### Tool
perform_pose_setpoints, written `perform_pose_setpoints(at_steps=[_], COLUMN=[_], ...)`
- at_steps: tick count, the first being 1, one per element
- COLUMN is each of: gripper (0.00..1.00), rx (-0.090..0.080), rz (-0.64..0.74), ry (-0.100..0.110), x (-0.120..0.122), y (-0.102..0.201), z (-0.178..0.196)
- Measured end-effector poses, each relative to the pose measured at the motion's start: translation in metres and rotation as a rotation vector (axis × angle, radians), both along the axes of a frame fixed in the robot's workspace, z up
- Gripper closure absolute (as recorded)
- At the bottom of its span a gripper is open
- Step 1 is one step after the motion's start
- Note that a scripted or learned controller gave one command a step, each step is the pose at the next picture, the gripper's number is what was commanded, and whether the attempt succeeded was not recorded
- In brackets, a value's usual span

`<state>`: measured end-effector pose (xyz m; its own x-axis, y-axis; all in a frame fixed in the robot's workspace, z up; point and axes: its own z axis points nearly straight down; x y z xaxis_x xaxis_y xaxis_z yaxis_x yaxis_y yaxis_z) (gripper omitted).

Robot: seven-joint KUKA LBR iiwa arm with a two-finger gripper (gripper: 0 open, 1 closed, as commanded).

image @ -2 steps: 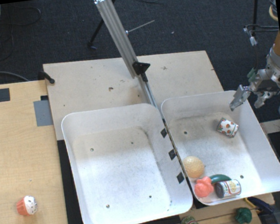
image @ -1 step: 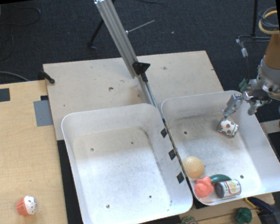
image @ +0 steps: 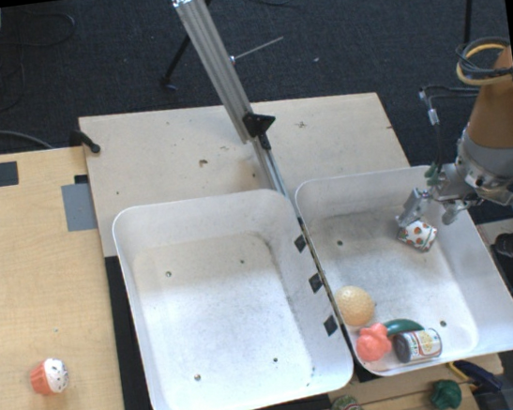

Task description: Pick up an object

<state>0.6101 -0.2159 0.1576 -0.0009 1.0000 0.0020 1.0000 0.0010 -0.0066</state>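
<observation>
Camera view, looking down at a slant on the bench (image: 183, 153). Two white bins are sitting side by side: the left bin (image: 146, 226) and the right bin (image: 498, 307).

The arm (image: 496, 123) is reaching in from the right, its orange band showing near the frame edge, grey wrist below it. The gripper (image: 421, 214) is hanging over the upper right part of the right bin, fingers pointing toward the bin floor.

A small white cube with red marks (image: 419, 235) is sitting right at the fingertips, touching or just under them. Whether the fingers are pinching the cube or merely hovering against it: cannot tell, the metal parts are blurring together at this spot. Open or clenched is likewise unreadable. The cube is appearing slightly tilted, close to the bin's right wall.

Other items are clustering at the near end of the right bin, well apart from the gripper. A tan ball (image: 355, 305) is lying beside the divider between bins. Just below it, a pink toy (image: 373, 343) is resting against the near left corner. A dark can (image: 417, 345) is lying on its side just beside the pink toy, with a green piece (image: 404, 324) peeking out behind it.

Outside the bins: a small orange-and-white toy (image: 49, 377) is sitting on the wooden table at far left. A green object (image: 444, 395) is lying on the bench edge below the right bin. A slanted metal rail (image: 224, 76) is running from the top toward the gap between bins.
</observation>
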Motion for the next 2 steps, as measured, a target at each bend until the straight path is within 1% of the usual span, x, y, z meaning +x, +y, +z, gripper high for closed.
perform_pose_setpoints(at_steps=[1,2], gripper=[1.0,1.0], rx=[-0.002,-0.003], rz=[0.0,0.0], ry=[-0.004,-0.009], x=[0.001,0.001], y=[-0.001,-0.003], z=[0.013,0.056])
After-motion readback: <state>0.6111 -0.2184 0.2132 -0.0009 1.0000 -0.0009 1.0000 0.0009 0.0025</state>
